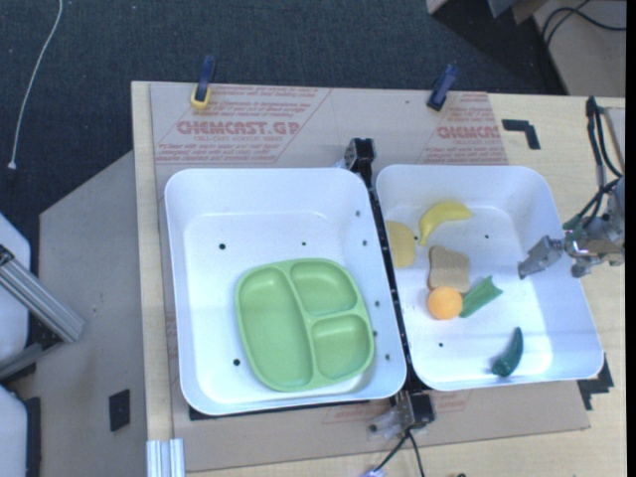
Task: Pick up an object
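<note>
The gripper (542, 256) hung at the right bin's (517, 182) right wall, its opening impossible to tell, holding nothing; best to centre over the orange ball (444, 304) mid-bin, clear of neighbours

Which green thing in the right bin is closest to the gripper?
The light green piece beside the orange ball; the darker green one lies farther from the gripper.
</note>
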Controlling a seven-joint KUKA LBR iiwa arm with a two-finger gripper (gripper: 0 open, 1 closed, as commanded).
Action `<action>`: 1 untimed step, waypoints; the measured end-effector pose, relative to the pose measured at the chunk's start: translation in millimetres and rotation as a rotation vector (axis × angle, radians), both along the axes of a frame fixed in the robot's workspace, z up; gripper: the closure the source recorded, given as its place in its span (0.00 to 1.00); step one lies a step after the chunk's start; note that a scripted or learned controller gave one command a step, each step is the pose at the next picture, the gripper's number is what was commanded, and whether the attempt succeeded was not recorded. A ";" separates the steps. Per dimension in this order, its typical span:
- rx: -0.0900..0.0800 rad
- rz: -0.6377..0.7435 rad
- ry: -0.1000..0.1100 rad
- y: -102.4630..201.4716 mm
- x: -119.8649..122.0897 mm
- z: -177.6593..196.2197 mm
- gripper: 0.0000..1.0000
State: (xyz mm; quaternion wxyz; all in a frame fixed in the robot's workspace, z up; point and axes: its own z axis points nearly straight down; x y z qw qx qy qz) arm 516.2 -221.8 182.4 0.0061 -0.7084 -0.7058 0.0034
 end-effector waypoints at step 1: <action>-0.004 0.004 -0.013 0.4 3.5 6.8 0.00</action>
